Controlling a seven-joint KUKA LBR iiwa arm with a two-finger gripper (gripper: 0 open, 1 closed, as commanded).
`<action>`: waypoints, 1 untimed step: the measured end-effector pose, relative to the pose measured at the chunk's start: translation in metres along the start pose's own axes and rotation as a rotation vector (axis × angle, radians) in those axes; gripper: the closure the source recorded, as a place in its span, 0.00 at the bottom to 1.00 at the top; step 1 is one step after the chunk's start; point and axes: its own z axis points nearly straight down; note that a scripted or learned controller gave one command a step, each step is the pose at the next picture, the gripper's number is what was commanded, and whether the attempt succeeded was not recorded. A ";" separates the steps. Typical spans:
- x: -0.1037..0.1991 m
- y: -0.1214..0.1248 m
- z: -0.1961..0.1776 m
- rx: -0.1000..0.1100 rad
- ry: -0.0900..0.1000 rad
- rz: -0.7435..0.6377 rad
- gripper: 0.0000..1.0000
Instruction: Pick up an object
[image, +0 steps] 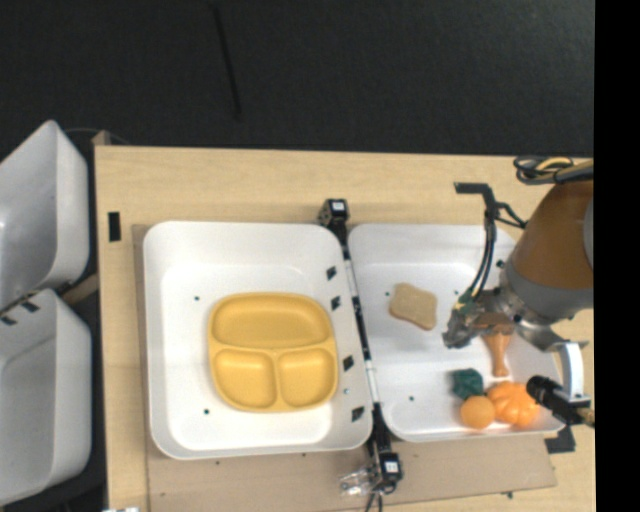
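My hand (460, 330) hangs low in the right bin (420, 245), just right of the bread slice (413, 305); I cannot tell whether it is apart or together. Nothing shows in its grip. Beyond the bread, the green piece (466, 381) and orange fruits (497, 405) crowd the bin's near corner, harder to reach.

Gripper (462, 330) is sitting over open floor of the right bin (420, 395); bread slice (414, 305) is crowding just beyond it, green piece (466, 381) and orange fruits (497, 405) below.
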 end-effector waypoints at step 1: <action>0.003 0.005 -0.062 -0.001 -0.001 -0.001 1.00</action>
